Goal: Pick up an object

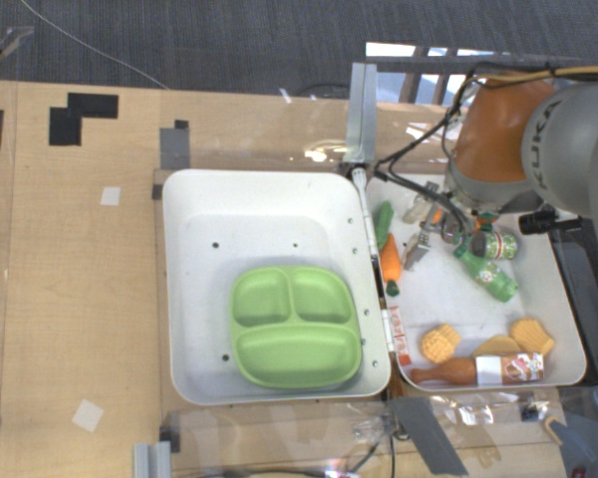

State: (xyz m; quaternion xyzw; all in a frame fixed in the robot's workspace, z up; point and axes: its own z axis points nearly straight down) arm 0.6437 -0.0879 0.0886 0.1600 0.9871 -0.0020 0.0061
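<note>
- Nearest the lens, along the front edge of the right bin (568, 371), lay a brown bottle (483, 369) with a white and red label, on its side.
- Gripper (448, 229) hung low over the back half of the right bin, under the orange band of the arm (523, 132); cables and the wrist crowded the spot, so whether it was spread or closed could not be told, and nothing could be seen held in it.
- Closest candidate for the pick: a green bottle (488, 279) lying tilted just to the right of the gripper, with a can-like green item (498, 246) just behind it.
- Judged advice: the arm would do best to settle on one item, centre over its body and close across the narrow width, since the two green pieces lay close together.
- Left of the gripper, an orange carrot (390, 262) and a green pepper-like piece (383, 224) sat against the bin's left wall; the wall would likely hinder a clean grasp there.
- Further forward, a round waffle-like cracker (440, 344) and a yellow-brown pastry (531, 336) lay well apart from the gripper.
- Left bin (194, 207) held a green divided plate (296, 327), too broad and flat for an easy pinch.
</note>
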